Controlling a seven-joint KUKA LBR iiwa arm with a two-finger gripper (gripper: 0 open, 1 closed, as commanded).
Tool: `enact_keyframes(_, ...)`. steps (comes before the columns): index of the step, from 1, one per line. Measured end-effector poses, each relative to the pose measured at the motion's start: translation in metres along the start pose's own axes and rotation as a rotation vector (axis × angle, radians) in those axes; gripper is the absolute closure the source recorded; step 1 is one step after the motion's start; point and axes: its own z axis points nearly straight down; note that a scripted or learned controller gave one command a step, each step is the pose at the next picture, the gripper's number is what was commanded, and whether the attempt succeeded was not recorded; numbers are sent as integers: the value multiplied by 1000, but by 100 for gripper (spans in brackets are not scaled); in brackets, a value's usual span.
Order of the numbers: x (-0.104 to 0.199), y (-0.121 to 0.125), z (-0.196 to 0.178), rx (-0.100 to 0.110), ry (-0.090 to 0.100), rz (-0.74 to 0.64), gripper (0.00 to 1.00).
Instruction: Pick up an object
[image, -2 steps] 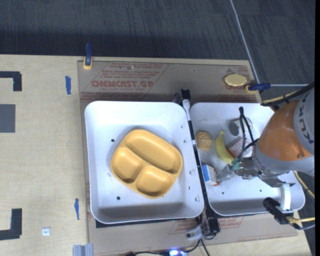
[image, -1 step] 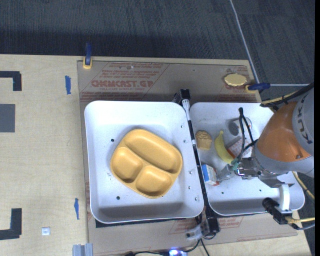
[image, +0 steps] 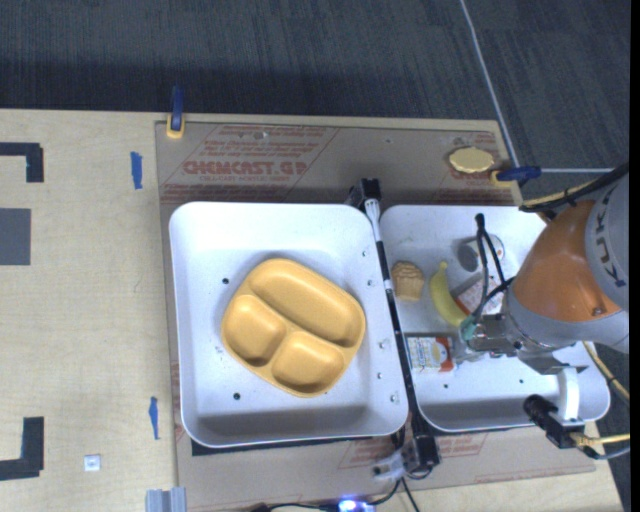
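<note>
grey arm's gripper (image: 478, 335) hangs at 3 o'clock of the yellow plastic banana (image: 445, 293), probably lining up; can't tell its state.

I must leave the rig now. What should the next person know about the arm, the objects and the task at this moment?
Gripper: low in the right bin, beside the banana; I cannot tell from this view whether it grips anything.
Objects: in the right bin, banana, small brown item, flat packet near the left wall. The yellow divided tray lies in the left bin.
Done: the arm is down among the objects.
Left: nothing is visibly lifted; a pick is not yet confirmed.
</note>
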Motion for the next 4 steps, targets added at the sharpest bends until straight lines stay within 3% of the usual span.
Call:
enact_keyframes(1, -3, 0, -1, -1, -5, 2, 0)
enact_keyframes(2, -6, 0, 7, -4, -8, 5, 0)
enact_keyframes(3, -1, 0, 1, 1, 1, -2, 100)
enact_keyframes(4, -1, 0, 1, 1, 1, -1, 0)
